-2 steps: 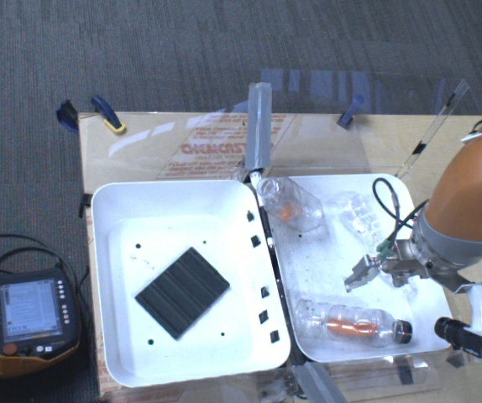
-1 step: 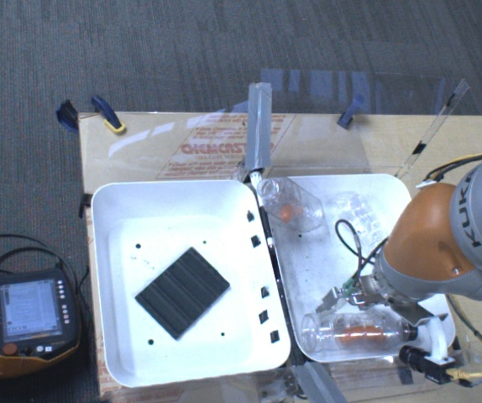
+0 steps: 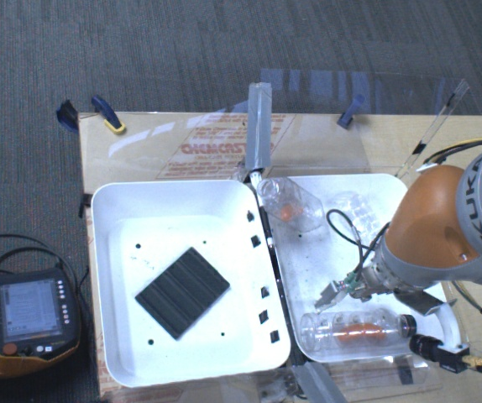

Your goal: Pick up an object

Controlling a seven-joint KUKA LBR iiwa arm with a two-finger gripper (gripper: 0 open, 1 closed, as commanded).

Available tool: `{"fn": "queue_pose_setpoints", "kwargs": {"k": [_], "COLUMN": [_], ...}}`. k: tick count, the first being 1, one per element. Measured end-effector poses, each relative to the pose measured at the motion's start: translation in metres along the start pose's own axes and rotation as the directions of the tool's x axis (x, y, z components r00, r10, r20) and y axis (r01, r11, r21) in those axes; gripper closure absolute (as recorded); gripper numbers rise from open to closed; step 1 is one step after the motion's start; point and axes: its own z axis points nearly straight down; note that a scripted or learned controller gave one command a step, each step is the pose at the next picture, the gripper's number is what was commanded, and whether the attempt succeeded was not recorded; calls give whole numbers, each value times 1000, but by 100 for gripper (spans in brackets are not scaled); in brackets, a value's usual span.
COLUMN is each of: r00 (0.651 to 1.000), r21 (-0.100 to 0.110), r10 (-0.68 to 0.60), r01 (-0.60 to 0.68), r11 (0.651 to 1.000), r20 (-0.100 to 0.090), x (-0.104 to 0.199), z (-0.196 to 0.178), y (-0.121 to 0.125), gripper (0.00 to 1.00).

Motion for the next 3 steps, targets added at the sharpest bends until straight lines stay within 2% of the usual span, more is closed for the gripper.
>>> {"fn": "queue_pose_setpoints", "kwargs": {"k": [1,2,3], "r00": [874,775,780], "r21": [4,4,3], "r10": [487,632,626], "r01": [-487,-632,-626], "r11": [874,775,780], "r20": [1,3,4], "x": [-7,-58,-32], "z": [47,-17,-99], "y": [56,52,129], "gripper": [0,0,0]}}
